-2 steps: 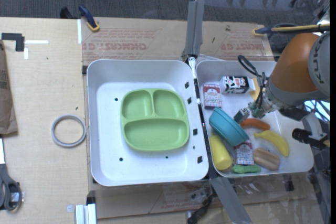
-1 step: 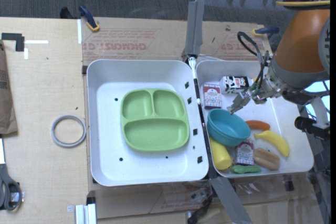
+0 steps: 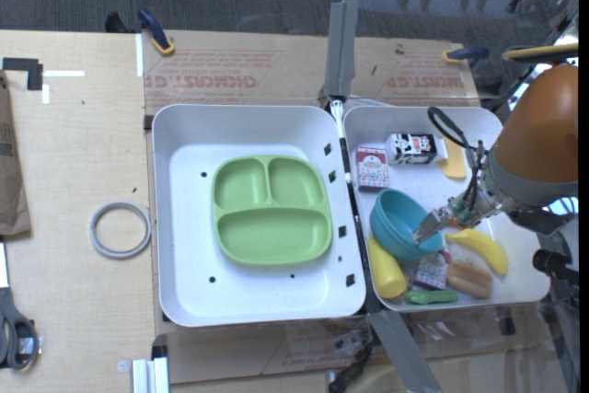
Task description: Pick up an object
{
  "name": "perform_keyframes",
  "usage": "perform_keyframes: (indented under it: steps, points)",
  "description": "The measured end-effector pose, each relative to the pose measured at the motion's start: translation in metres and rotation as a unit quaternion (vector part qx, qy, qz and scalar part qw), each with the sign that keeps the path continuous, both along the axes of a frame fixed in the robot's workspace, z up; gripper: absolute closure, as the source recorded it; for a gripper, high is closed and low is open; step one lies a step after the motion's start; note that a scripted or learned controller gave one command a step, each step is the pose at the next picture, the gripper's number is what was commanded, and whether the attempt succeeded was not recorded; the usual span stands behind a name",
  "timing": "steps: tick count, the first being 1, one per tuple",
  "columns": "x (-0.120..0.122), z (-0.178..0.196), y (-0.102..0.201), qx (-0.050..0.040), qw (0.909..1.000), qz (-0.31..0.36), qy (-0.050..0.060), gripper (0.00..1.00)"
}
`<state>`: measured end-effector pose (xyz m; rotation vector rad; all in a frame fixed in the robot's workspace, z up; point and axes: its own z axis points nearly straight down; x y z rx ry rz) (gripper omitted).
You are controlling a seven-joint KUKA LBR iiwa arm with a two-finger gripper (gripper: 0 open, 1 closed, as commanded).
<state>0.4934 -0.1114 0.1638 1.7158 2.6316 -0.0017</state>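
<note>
My gripper (image 3: 429, 228) reaches in from the right and hangs low over the right bin (image 3: 479, 117), at the right rim of a blue bowl (image 3: 401, 221). Its fingertips sit close together against the bowl's rim; whether they grip it is unclear. Around it lie a yellow banana (image 3: 480, 248), a yellow bottle-like object (image 3: 386, 268), a bread roll (image 3: 469, 279), a green piece (image 3: 433, 296), a small patterned packet (image 3: 430, 272), a red-and-white box (image 3: 371, 167), a black-and-white carton (image 3: 412, 147) and a yellow slice (image 3: 453, 165).
The left bin (image 3: 175, 225) holds a green divided plate (image 3: 271, 209). A tape ring (image 3: 121, 228) lies on the bench to the left, scissors (image 3: 17, 338) at the bottom left. A metal divider post (image 3: 340, 51) stands between the bins at the back.
</note>
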Motion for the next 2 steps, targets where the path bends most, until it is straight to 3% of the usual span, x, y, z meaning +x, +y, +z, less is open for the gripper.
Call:
perform_keyframes:
  steps: [1,2]
  points:
    - [-0.015,0.078,-0.094,-0.0006,0.9926,0.121,-0.001,0.00]
    - [-0.014,0.112,-0.088,-0.0008,0.9834,0.182,-0.002,0.00]
